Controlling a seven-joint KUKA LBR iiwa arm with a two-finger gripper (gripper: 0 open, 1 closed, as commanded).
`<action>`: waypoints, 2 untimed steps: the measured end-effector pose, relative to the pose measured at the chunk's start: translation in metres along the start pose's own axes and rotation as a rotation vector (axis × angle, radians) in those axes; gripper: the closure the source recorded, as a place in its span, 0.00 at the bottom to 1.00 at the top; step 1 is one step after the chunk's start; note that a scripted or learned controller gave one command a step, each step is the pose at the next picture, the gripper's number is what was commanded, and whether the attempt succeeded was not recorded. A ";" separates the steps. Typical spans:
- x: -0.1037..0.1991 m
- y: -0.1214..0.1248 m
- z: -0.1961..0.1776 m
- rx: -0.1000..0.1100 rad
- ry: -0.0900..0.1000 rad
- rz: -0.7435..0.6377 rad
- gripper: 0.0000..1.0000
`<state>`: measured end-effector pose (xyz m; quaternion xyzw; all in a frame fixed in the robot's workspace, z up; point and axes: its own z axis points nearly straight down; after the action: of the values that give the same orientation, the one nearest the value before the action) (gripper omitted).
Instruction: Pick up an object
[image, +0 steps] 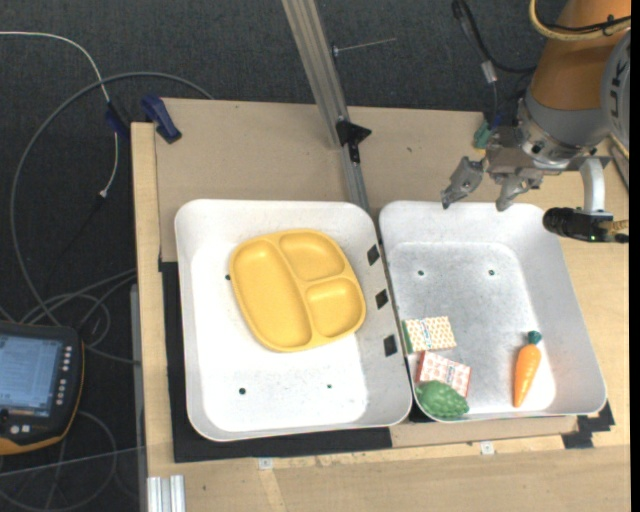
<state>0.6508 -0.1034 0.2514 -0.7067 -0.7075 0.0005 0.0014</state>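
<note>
Two bins face you: on the left, the left bin (205, 300) carries a yellow divided tray (296, 288). Along the right bin's (470, 280) near edge lie a patterned packet (429, 332), a red-and-white packet (444, 373), a green lump (442, 400) and an orange toy carrot (526, 369). Your gripper (474, 192) hangs above the far rim, fingers spread, empty; I judge you're pre-approach, so travel nearward and descend

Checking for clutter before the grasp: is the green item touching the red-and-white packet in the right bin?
Touching. The camera view shows the red-and-white packet overlapping the green item's upper edge, with no bin floor visible between them.
</note>
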 end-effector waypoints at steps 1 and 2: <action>0.000 0.000 0.000 0.000 0.000 0.000 0.00; 0.007 0.003 0.045 0.004 0.000 0.000 0.00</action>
<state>0.6541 -0.0966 0.2060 -0.7066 -0.7076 0.0020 0.0027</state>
